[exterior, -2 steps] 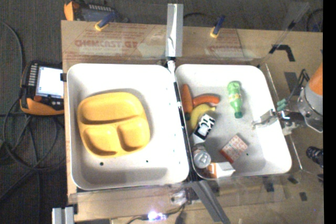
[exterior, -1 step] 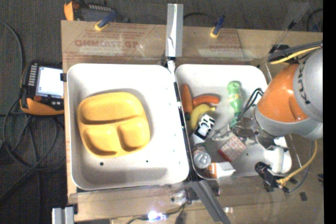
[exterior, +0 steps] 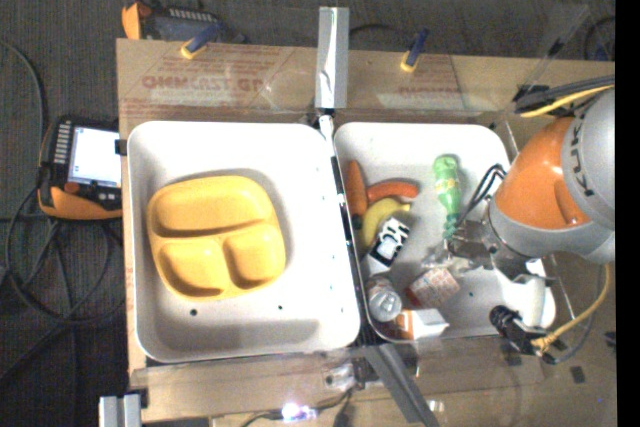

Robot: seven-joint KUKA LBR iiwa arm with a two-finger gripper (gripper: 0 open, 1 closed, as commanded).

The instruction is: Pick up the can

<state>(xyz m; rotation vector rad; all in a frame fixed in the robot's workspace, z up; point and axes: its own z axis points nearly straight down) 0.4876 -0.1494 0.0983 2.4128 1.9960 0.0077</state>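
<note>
The can [exterior: 382,300] sits in the right bin [exterior: 480,137], in its near-left corner, close against the dividing wall, so there is little room on that side. It appears upright, top facing the camera; long axis roughly vertical. The right bin is crowded: banana [exterior: 378,215], sausage [exterior: 391,189], green bottle [exterior: 447,183], black-and-white box [exterior: 389,241], small carton [exterior: 434,287]. The left bin [exterior: 150,315] holds a yellow divided tray [exterior: 218,233]. The gripper [exterior: 462,245] hovers among the clutter right of the can; whether its fingers are spread, I cannot tell.

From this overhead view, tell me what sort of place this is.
Probably a robot lab's bin-picking bench: two white bins clamped on a board, an arm reaching over mixed items such as a can, and cables across the carpet.
</note>
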